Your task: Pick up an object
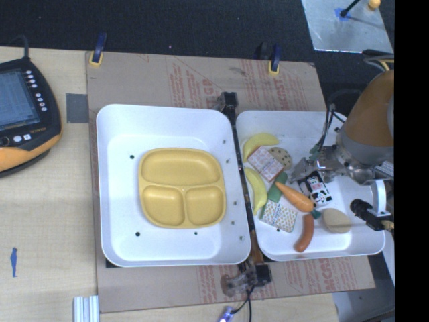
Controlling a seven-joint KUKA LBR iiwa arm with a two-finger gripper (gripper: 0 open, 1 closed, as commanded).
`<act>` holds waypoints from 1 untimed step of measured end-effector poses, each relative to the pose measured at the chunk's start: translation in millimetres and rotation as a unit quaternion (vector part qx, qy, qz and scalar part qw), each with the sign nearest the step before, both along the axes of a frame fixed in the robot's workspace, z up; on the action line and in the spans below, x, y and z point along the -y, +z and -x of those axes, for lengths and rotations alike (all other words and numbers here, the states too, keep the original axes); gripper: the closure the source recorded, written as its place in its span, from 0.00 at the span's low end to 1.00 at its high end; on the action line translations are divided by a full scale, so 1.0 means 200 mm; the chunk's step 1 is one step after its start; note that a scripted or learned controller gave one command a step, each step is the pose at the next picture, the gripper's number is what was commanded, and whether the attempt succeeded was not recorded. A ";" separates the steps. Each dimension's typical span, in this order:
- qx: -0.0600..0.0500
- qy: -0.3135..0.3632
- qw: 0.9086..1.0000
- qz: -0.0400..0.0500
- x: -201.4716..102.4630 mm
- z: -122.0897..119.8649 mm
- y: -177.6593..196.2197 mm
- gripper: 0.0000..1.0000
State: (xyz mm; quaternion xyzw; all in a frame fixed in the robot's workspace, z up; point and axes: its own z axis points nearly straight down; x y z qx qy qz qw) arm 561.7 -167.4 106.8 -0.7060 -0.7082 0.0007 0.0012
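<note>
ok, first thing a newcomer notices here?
Probably the yellow divided plate, alone in the middle of the left bin. Then the right bin with its pile of toy food: bananas, a carrot, a sausage, with the arm above it.

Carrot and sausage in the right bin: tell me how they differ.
The carrot is bright orange with a green top; the sausage is a darker red-orange with no green. The carrot lies slanted, its green end toward the upper left; the sausage lies closer to upright in the view. The carrot tapers; the sausage keeps an even width with rounded ends. Both are long toy foods lying close together in the right bin.
</note>
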 end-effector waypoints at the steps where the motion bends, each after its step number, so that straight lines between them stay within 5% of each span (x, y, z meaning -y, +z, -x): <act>1: -0.001 0.001 1.000 0.000 0.00 0.00 0.05 1.00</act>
